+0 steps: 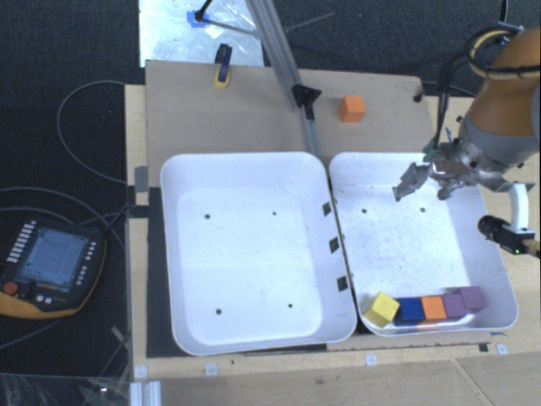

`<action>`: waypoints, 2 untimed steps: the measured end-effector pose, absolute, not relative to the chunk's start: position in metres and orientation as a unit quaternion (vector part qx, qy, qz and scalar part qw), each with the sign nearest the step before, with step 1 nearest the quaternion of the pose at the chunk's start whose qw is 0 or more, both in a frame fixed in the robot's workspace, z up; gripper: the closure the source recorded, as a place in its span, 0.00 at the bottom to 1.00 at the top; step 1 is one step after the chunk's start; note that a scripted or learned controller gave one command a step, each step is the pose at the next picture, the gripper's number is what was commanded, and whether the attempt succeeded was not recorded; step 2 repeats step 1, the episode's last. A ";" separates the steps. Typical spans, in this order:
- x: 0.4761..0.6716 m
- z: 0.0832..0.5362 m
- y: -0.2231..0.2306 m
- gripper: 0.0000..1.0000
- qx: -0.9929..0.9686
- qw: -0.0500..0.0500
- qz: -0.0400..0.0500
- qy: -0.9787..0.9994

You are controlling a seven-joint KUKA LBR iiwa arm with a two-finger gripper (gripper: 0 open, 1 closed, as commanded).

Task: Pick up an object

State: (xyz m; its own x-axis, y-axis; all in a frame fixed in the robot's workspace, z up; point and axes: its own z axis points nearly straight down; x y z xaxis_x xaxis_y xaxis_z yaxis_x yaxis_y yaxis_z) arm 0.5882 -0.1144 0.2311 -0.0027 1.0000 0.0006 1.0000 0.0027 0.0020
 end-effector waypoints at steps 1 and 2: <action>0.577 0.263 -0.181 0.00 0.709 0.003 0.000 0.705; 0.577 0.263 -0.181 0.00 0.709 0.003 0.000 0.705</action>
